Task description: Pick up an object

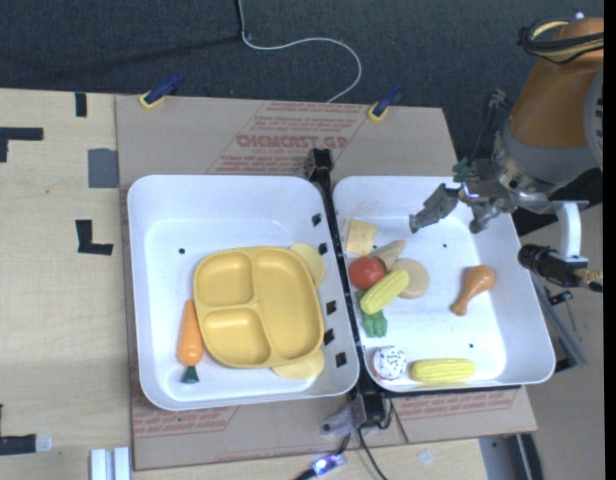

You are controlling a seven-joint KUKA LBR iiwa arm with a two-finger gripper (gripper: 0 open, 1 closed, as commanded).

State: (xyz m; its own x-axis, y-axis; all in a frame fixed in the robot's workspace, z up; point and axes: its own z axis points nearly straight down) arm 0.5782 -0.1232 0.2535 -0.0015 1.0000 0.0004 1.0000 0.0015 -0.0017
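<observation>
— Two white bins [148,208] on the bench: where is the gripper [454,214]?
— Over the right bin, fingers spread wide, holding nothing; toy drumstick [473,288] lies below, apart.

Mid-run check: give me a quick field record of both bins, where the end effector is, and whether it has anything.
end effector: above the upper part of the right bin, fingers spread, nothing between them
left bin: yellow divided tray, carrot beside the tray's left edge
right bin, left side: tomato, corn cob, cheese wedge
right bin, right side: chicken drumstick, lying apart
right bin, near edge: second corn cob
task status: nothing picked up
</observation>
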